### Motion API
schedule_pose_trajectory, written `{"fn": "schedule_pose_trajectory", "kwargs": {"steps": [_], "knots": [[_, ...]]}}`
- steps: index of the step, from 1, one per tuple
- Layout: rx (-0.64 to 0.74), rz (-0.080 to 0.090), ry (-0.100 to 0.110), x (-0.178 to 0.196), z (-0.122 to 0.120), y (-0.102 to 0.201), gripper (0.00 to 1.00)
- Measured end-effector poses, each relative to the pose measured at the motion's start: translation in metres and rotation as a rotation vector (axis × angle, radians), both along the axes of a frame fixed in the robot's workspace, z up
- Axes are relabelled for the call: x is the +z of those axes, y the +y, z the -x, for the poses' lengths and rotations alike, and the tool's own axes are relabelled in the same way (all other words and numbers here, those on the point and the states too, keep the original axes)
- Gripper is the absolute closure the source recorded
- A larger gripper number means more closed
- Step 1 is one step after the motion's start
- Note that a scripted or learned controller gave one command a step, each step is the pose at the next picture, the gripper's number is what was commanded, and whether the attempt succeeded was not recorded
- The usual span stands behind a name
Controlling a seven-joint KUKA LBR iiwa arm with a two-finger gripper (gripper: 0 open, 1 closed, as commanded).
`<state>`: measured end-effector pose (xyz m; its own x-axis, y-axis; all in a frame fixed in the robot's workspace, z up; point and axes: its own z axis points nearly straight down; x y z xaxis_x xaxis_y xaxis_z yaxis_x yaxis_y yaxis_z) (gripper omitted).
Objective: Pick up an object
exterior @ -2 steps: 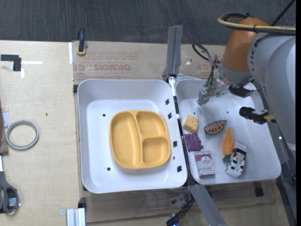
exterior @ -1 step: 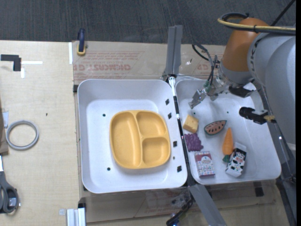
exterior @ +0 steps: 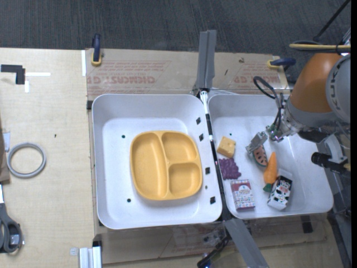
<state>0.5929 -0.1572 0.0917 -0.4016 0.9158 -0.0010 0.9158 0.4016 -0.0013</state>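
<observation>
The pincer [exterior: 260,144] hangs low in the right bin [exterior: 312,205], just over the watermelon slice [exterior: 260,156]; whether its tips are apart or together, I cannot tell.

Grey KUKA arm [exterior: 334,94] with a rounded orange band, black cable looped beside the wrist (thin and glossy), small metallic gripper [exterior: 258,143], dark fittings on the lower housing
</observation>
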Motion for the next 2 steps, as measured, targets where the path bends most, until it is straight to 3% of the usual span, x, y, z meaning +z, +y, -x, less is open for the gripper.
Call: {"fn": "schedule_pose_trajectory", "kwargs": {"steps": [1,2], "knots": [[0.0,0.001,-0.001,0.009,-0.001,0.0,1.0],[-0.029,0.0,-0.002,0.115,-0.004,0.058,1.0]]}}
